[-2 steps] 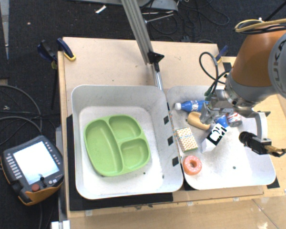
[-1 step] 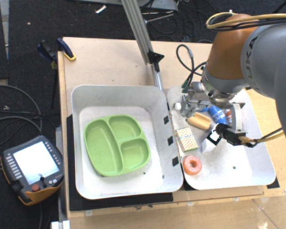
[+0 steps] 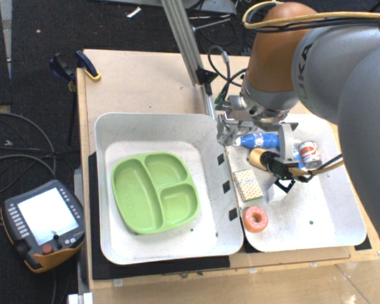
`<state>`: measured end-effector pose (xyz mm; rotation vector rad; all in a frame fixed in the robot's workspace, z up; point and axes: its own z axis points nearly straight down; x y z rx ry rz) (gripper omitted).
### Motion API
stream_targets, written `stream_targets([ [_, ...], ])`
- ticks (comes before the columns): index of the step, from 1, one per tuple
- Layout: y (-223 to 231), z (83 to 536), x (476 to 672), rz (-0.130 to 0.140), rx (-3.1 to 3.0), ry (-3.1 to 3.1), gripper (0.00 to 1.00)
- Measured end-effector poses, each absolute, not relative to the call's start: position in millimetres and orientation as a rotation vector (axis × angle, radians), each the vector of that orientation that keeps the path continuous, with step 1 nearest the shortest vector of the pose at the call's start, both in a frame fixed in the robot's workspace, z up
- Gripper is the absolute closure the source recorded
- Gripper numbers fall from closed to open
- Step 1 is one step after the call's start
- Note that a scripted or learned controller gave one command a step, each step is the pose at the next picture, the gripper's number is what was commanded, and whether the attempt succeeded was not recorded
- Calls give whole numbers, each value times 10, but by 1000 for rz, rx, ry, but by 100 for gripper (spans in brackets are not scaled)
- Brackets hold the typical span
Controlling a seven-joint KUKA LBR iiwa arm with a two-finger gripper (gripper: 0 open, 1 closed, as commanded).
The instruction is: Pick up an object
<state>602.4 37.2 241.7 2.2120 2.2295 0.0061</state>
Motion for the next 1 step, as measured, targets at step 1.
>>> stream_targets([
  [1,932,2458,6291,6,2212,2231,100],
])
